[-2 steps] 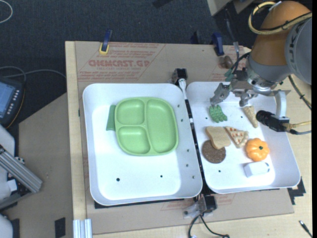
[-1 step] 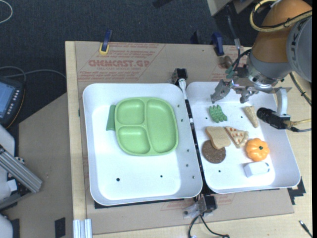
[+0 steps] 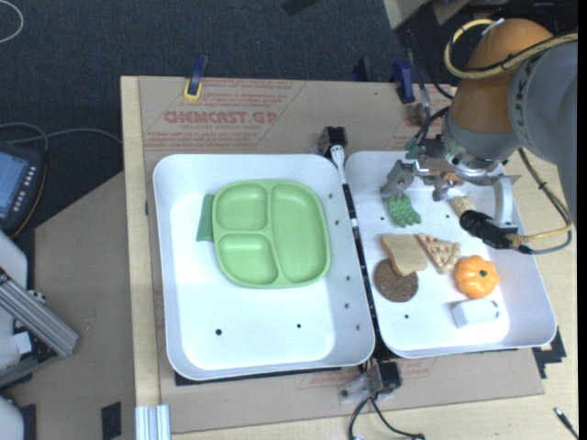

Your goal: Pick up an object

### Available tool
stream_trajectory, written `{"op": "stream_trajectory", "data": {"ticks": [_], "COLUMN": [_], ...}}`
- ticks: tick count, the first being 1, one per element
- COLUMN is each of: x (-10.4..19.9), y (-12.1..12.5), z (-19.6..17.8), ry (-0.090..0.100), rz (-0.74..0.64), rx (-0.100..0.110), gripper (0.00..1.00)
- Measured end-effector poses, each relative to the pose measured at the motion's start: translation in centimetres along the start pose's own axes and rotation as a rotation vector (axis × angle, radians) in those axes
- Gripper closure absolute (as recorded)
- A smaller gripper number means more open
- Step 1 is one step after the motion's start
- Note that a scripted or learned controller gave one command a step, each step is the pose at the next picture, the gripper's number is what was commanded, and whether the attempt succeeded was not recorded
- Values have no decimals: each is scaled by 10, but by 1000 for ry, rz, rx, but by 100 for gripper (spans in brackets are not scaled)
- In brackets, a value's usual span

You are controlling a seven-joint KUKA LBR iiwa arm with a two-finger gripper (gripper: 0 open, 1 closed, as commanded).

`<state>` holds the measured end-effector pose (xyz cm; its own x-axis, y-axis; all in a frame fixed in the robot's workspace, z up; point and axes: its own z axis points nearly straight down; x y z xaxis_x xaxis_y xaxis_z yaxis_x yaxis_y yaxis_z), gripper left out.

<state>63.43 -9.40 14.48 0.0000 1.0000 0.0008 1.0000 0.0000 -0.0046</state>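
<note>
Pincer [image 3: 401,183] low over right bin [image 3: 523,324], fingers apart, nothing between them. Green broccoli toy [image 3: 403,212] just below pincer tips, maybe touching, can't tell. Further below: bread slice [image 3: 404,252], brown cookie [image 3: 396,282], pizza slice [image 3: 440,250], orange pumpkin [image 3: 476,276], white block [image 3: 476,313]. Far left of pincer, left bin [image 3: 183,273] holds green divided plate [image 3: 271,232].

Red print reading "CHEMCAST G P" on the brown board [image 3: 229,108] behind the bins
</note>
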Motion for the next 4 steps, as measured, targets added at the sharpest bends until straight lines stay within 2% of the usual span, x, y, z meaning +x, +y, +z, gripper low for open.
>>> {"op": "stream_trajectory", "data": {"ticks": [1,2,3,4], "x": [-9,-9,-9,-3], "y": [-4,-4,-3,2], "z": [52,60,49,-13], "ry": [0,0,0,-2], "rz": [1,1,1,-2], "rx": [2,-1,-4,-12], "gripper": [0,0,100,100]}}
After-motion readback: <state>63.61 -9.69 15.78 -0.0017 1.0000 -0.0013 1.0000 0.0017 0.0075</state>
